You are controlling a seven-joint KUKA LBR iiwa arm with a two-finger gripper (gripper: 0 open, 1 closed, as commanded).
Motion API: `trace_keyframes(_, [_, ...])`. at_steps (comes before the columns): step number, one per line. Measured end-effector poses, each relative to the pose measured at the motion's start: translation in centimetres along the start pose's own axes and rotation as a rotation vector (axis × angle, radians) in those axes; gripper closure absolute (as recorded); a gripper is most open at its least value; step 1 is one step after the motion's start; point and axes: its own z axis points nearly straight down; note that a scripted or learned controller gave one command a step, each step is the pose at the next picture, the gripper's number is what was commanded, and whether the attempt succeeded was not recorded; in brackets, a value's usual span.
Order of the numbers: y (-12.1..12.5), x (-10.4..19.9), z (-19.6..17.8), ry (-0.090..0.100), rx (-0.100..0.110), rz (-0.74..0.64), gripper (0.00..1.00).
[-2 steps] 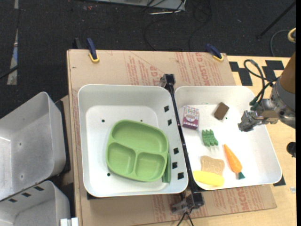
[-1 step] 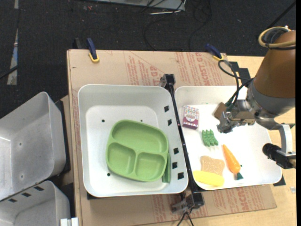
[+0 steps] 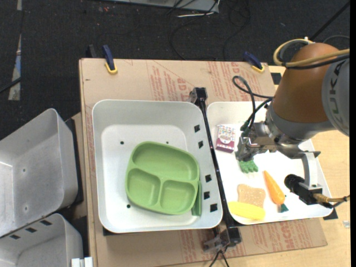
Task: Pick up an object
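Right now I am hanging my gripper [image 3: 246,151] low in the right bin [image 3: 311,213], directly over a small green toy [image 3: 248,165]; whether I am clenching it or merely touching it, I cannot tell from this slant. I judge I am reaching for that toy because it is lying apart from its neighbours; a purple-and-white packet [image 3: 225,137] is sitting just beside me, and toast [image 3: 251,194], a carrot [image 3: 273,188] and a banana [image 3: 246,210] are lying nearer the front wall. Beyond, the left bin [image 3: 111,149] is holding a green divided plate [image 3: 162,178]; both bins are resting on a clamped brown board [image 3: 161,74] over dark carpet [image 3: 50,21].
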Motion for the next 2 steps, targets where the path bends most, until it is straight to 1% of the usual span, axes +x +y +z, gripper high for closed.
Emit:
trace_keyframes(1, [-0.2, 5.6, 1.8, 0.000, 0.001, -0.001, 1.00])
trace_keyframes(2, [-1.4, 11.4, 2.3, 0.001, 0.000, -0.002, 1.00])
